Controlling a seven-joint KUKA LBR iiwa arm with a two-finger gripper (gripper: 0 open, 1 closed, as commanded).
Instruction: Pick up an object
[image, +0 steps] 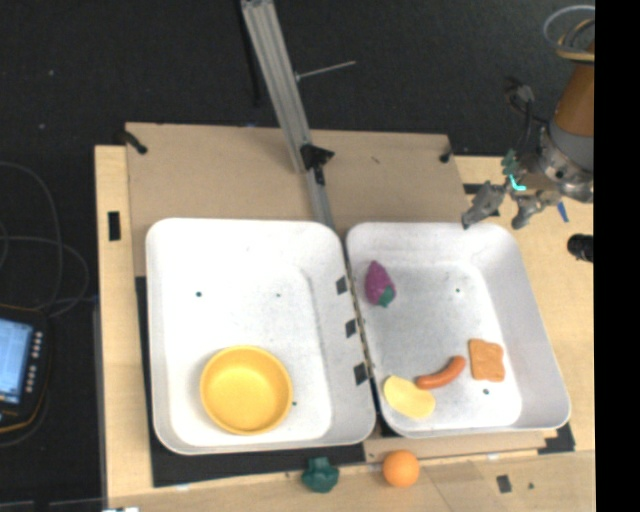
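I see a tan bench (230, 170) with a slanted aluminium rail (285, 90) crossing its back edge. Off the bench, far left, are a lit pendant screen (15, 365) and black cables (50, 260). At the front bench edge, an orange ball (400, 468) lies near a small green thing (320, 475), apart.

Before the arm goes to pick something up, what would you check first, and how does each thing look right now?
1. Things to pick are in the right bin: ok. A purple piece, an orange sausage, an orange block and a yellow piece lie there.
2. End effector free of any load: ok, nothing between its fingers.
3. End effector over a target: not ok, it hangs at the right bin's far right corner, away from every item.
4. Targets well apart: not ok for the sausage and the yellow piece, which look to touch; ok for the purple piece.
5. Left bin: holds a yellow bowl.
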